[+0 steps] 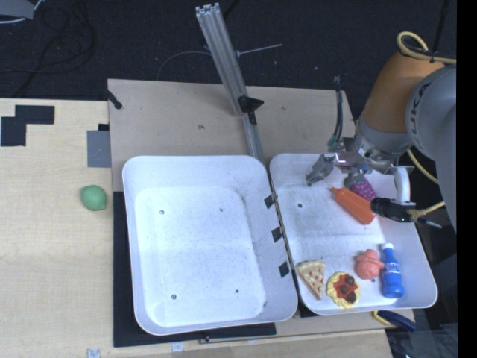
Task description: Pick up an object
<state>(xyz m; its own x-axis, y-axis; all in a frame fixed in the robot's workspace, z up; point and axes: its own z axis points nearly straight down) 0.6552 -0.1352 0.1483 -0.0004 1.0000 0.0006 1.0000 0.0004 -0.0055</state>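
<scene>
Orange carrot [353, 204] lies in my right bin [320, 230], purple grapes [364, 189] touching it; my gripper [339, 171] hovers just above them, fingers spread, pinching nothing, near the bin's far edge.

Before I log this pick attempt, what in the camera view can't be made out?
- Gripper: whether its fingers are open or shut; small, dark and seen at a slant.
- Purple object: partly covered by the wrist hardware, so its shape and identity are unclear.
- Orange carrot-like object: whether anything is gripping it cannot be told.
- Yellow item below the right bin: mostly hidden by the bin's rim.
</scene>
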